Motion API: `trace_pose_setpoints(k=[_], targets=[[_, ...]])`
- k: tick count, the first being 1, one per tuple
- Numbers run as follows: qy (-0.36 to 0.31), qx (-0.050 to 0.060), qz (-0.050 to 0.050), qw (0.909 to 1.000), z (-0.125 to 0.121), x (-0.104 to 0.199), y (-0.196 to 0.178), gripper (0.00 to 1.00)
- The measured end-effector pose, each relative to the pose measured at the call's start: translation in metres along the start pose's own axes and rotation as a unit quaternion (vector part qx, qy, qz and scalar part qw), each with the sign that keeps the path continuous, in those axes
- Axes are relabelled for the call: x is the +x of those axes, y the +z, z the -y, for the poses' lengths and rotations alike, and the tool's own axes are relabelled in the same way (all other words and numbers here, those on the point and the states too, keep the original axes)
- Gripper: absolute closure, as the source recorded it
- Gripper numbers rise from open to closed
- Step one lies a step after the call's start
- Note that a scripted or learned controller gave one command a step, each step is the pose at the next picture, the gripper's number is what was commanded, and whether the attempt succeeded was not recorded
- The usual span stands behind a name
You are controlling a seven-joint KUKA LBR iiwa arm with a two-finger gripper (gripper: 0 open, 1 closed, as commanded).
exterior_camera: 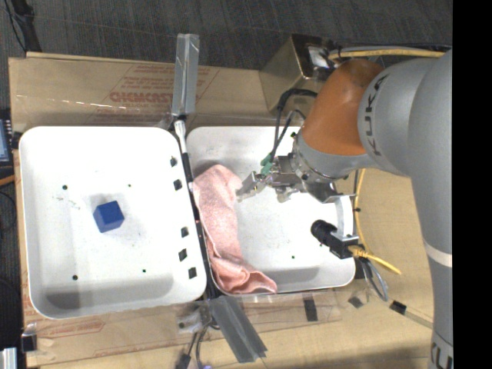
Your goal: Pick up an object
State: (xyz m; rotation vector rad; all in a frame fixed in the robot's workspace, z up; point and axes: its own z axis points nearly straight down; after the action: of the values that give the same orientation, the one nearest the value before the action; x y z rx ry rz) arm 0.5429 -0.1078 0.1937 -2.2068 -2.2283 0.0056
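Big grey KUKA arm with the orange band (346, 121) sits closest to the lens, but going left to right: small blue cube (109, 215) lies in the left white bin (46, 283), well left of the crumpled pink cloth (219, 225) in the right white bin (304, 275). Metal two-finger gripper (250, 184) hovers just right of the cloth's upper edge; can't tell its state. Looks like the approach step, next it'd need to drop onto the cloth and pinch.

Grey arm (415, 121) reaches in from right (orange band above wrist); hand (247, 184) points left.
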Motion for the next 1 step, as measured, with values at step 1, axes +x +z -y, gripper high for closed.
trace_pose_setpoints(k=[1], targets=[[-0.034,0.0,0.001,0.9994,-0.0259,0.0023,0.079,0.0]])
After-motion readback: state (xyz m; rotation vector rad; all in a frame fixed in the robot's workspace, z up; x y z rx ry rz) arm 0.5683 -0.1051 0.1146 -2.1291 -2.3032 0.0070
